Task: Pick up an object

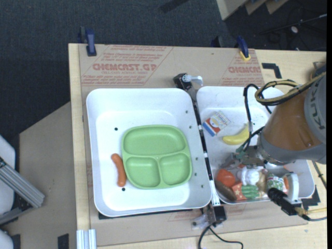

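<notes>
My gripper (246, 161) reaches down into the right bin (228, 96), just below a yellow banana (236, 136) and above a heap of toy food. That heap holds a red tomato (226, 178), a white round piece (252, 176), a green and orange piece (245, 192) and a labelled can (282, 183). A small white, blue and red carton (216, 123) lies near the bin's left wall. The arm's orange band (288, 123) and grey wrist cover the bin's right half.
The left bin (104, 139) holds a green divided plate (155, 155) and an orange sausage (120, 169) beside its left side. Black and yellow cables (264, 91) loop over the right bin's far edge. Blue clamps (91, 41) grip the bench's back edge.
</notes>
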Tool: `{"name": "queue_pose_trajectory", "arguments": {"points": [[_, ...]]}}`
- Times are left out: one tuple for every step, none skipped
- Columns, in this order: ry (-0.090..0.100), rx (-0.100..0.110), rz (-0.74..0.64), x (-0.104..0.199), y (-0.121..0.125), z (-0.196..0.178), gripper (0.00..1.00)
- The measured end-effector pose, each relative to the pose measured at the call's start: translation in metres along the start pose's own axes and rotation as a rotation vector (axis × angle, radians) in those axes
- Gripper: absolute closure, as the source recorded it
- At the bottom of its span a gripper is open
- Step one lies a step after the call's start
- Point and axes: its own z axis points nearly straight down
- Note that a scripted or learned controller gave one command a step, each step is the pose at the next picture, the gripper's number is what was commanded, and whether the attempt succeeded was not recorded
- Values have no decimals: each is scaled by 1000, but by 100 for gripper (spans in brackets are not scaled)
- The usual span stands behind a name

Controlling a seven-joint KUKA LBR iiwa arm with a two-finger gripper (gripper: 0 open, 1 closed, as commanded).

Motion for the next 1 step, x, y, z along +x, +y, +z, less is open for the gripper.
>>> {"name": "queue_pose_trajectory", "arguments": {"points": [[-5,-9,1,-2,3,-11,100]]}}
